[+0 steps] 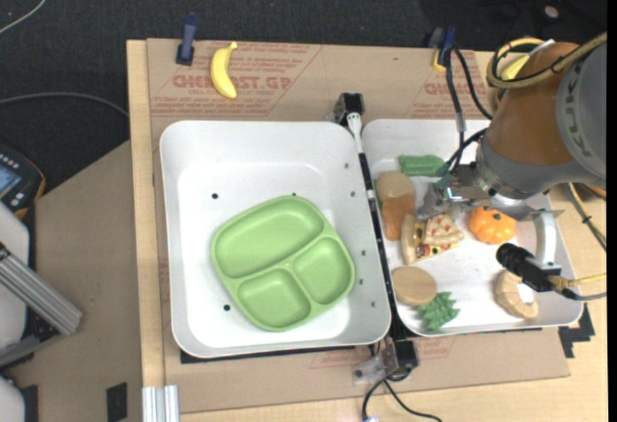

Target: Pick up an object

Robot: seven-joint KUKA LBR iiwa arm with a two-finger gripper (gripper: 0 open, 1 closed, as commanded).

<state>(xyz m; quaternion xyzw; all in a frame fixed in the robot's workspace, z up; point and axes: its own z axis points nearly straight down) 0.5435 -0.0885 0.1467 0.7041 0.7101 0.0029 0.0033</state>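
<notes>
Grey arm bent low over right bin; end effector state unclear beside pizza slice.

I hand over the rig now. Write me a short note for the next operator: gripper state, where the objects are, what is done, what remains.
Gripper: low over the right bin, above the pizza slice; no object seen between its fingers.
Right bin holds: pizza slice, orange pumpkin, green block, tan cylinder, round cookie, green leafy toy.
Left bin: green divided plate.
Banana lies on the board behind the bins.
Done: nothing lifted yet.
Left: grasp and lift one object.
</notes>
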